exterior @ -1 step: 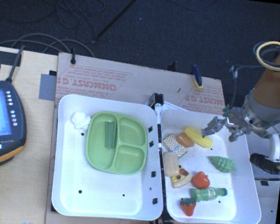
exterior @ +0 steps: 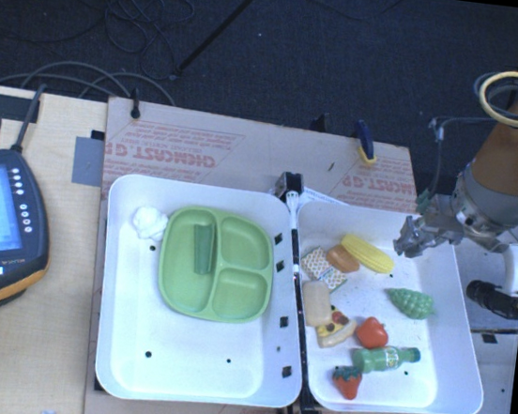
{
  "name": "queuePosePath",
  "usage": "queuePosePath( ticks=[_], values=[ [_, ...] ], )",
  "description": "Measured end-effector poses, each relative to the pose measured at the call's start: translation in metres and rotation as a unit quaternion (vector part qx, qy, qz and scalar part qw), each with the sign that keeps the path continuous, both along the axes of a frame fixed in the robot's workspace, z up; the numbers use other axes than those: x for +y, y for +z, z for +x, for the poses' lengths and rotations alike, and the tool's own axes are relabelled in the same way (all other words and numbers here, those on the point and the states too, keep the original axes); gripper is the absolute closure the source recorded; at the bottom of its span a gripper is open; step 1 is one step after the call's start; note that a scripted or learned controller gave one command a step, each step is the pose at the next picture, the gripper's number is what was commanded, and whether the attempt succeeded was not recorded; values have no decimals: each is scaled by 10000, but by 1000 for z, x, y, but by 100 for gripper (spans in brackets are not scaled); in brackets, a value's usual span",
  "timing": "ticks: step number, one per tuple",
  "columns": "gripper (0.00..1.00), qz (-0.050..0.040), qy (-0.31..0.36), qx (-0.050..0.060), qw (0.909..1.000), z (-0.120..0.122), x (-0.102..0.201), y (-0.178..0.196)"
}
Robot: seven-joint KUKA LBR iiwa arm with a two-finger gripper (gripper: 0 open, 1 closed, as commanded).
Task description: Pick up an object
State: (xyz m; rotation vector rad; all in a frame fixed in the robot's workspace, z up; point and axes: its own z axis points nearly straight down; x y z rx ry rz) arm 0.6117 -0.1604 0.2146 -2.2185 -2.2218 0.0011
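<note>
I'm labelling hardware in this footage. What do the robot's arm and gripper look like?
The arm has a grey, rounded body with a broad orange band above the wrist and a yellow cable loop at the top. The gripper is a small, dark grey metallic assembly on the wrist; its finer details are too small to make out.

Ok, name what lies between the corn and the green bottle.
In the camera view, the red tomato lies between the corn and the green bottle.

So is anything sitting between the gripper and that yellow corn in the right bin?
Nothing visible. The gripper hangs over the right bin's far right part, with bare white floor between it and the yellow corn.
</note>
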Motion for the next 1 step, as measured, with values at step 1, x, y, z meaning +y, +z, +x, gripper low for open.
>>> queuePosePath(
  ticks=[1],
  values=[
    [100,6,14,22,10000,32,-10,-100]
  ],
)
